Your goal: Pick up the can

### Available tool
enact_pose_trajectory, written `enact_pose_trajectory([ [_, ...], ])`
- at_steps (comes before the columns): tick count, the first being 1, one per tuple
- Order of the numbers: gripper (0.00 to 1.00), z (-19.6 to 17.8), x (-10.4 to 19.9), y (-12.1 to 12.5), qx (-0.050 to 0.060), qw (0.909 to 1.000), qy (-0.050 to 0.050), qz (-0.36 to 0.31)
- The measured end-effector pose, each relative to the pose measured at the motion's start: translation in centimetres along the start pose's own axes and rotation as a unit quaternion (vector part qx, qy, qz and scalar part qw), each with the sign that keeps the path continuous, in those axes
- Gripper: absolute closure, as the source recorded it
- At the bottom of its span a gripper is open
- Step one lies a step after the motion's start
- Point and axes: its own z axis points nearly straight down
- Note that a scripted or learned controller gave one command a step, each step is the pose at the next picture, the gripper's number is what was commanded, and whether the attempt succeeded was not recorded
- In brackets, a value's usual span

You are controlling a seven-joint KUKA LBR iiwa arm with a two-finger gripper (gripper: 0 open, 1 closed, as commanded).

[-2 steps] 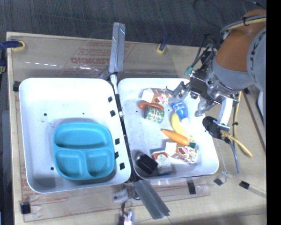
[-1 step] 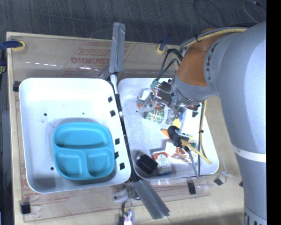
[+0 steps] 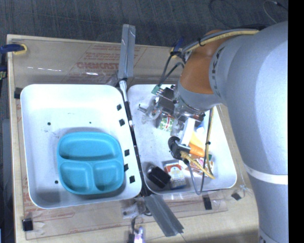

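The can (image 3: 166,122), small with a green, white and red label, lies in the upper middle of the right bin (image 3: 142,135). My gripper (image 3: 156,110) hangs low over that bin, directly at the can's upper left and touching or almost touching it. The wrist hides part of the can. I cannot make out whether the can sits inside the gripper or just beside it.
An orange and yellow packet (image 3: 198,152) lies to the right of the can. A small printed box (image 3: 176,170) and a black object (image 3: 158,176) rest near the right bin's front wall. The left bin (image 3: 40,110) holds a blue divided tray (image 3: 90,162).
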Motion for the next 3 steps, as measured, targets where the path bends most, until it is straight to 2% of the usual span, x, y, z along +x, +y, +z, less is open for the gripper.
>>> enact_pose_trajectory([
  [1,0.0,3.3,-3.4,7.7,-0.002,1.0,0.001,0.004],
  [2,0.0,11.2,-5.9,7.9,-0.003,0.9977,0.002,0.068],
  [3,1.0,10.4,-5.7,7.8,-0.001,0.998,0.002,0.064],
])
